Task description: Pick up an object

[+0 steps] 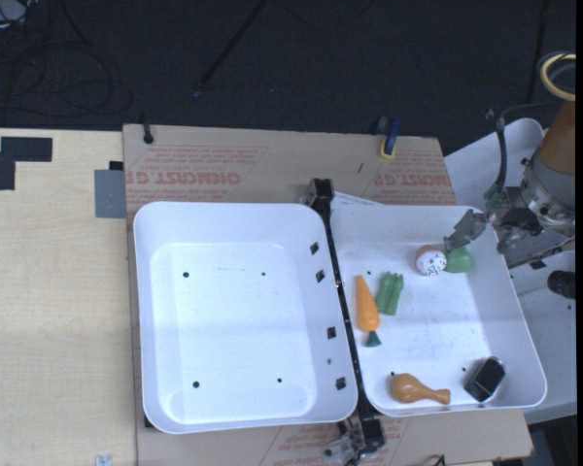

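Risk of a slip: end effector (488, 229) hangs at the right bin's (525, 330) far edge, fingers spread and grasping nothing, just beside the speckled ball (430, 261) and green piece (459, 260) (both touching), so closing could nudge either one away.

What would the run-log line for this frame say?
gripper: over right bin, near speckled ball | holding: nothing seen | carrot: untouched

2 bins (155, 260), maybe 6 objs (367, 306)
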Robot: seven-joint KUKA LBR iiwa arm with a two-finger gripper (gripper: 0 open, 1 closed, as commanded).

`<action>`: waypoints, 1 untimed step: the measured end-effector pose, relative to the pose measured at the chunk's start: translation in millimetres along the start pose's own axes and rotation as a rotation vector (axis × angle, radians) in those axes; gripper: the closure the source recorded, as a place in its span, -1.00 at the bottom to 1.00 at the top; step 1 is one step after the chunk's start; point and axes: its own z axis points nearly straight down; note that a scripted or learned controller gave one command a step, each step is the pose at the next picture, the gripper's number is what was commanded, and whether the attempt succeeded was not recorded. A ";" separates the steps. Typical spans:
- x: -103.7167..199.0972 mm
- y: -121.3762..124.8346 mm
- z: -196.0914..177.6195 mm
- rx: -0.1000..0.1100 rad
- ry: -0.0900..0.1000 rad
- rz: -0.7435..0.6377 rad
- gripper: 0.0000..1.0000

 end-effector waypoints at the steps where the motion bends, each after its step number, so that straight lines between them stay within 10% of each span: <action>1: -16.0 -71.3 125.7 0.015 0.005 0.004 -1.00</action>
